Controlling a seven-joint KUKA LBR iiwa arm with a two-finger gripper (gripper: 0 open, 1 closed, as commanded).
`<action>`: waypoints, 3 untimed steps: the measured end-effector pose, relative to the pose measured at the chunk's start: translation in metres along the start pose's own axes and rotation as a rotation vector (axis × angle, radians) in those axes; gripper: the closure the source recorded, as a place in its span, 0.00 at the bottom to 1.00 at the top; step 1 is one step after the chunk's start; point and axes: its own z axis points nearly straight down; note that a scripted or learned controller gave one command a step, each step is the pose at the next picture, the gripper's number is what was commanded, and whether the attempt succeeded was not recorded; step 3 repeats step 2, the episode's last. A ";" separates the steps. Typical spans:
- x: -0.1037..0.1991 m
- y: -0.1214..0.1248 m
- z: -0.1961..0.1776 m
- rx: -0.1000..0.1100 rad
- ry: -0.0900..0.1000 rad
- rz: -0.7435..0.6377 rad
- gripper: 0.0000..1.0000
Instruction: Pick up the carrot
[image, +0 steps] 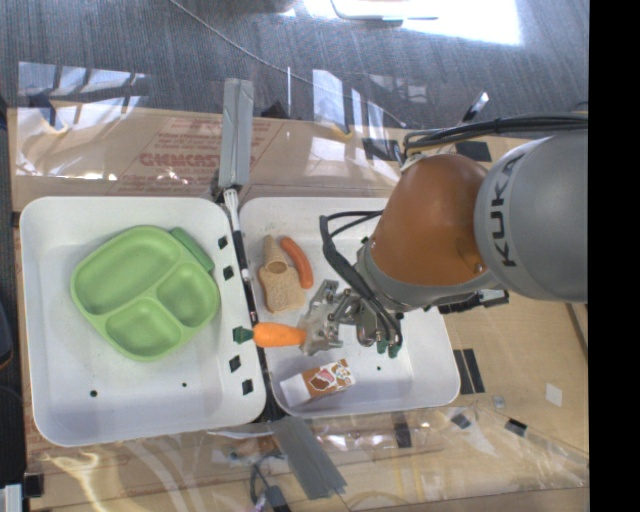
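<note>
The carrot (277, 335) is orange with a small green top and lies crosswise at the left edge of the right bin (430, 372), its green end over the divide between the bins. My gripper (316, 328) reaches in from the right, just at the carrot's right end. Its metal fingers (324, 298) stand on either side of that end, which disappears between them, so the gripper is shut on the carrot. The orange and grey arm (440, 235) hides the right half of this bin.
A slice of bread (282, 287) and a reddish sausage (297, 262) lie just behind the carrot. A small brown and white packet (328, 378) sits in front of it. The left bin (60, 400) holds a green divided plate (145, 290).
</note>
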 end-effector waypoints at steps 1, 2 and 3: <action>-0.006 0.063 0.004 0.002 0.006 0.234 1.00; -0.014 0.099 -0.020 0.002 0.006 0.228 1.00; -0.014 0.099 -0.020 0.002 0.006 0.228 1.00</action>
